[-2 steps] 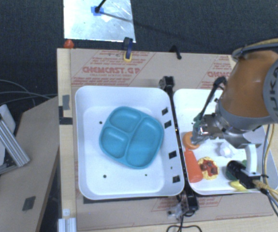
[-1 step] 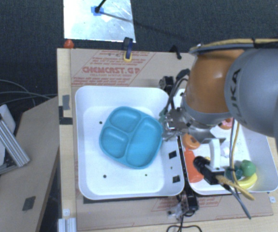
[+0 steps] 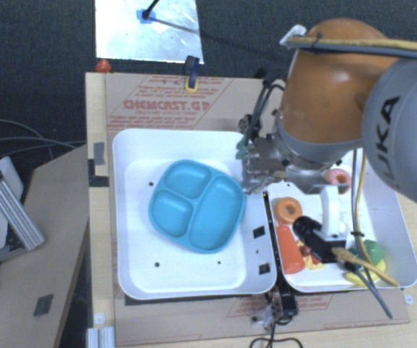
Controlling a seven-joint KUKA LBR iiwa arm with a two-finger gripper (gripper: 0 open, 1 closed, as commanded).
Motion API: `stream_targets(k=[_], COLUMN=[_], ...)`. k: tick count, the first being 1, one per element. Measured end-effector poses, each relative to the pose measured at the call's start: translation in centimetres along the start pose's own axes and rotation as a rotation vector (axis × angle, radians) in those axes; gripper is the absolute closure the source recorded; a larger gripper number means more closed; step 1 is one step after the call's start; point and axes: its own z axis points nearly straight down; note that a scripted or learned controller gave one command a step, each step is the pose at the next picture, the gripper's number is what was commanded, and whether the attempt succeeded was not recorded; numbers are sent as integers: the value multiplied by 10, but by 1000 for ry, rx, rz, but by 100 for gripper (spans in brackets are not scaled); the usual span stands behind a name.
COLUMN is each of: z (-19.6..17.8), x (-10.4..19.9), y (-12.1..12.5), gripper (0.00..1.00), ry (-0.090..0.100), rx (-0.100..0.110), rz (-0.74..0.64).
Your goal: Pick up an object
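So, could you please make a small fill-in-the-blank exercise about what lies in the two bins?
1. The divided plate in the left bin has the colour ____.
2. That plate has ____ compartments.
3. The orange ring lies in the ____ bin.
4. The claw is above the ____ between both bins.

Missing words: blue; three; right; divider

One fixed camera looks down at a slant on both white bins (image 3: 132, 281), the arm (image 3: 353, 100) entering from the frame's right.
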Motion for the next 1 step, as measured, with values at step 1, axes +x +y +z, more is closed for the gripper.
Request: stream_targets(k=[1], z=[-6], x=[-2], y=[1], gripper=[100], ry=[-3], rx=[5], rz=[-2])
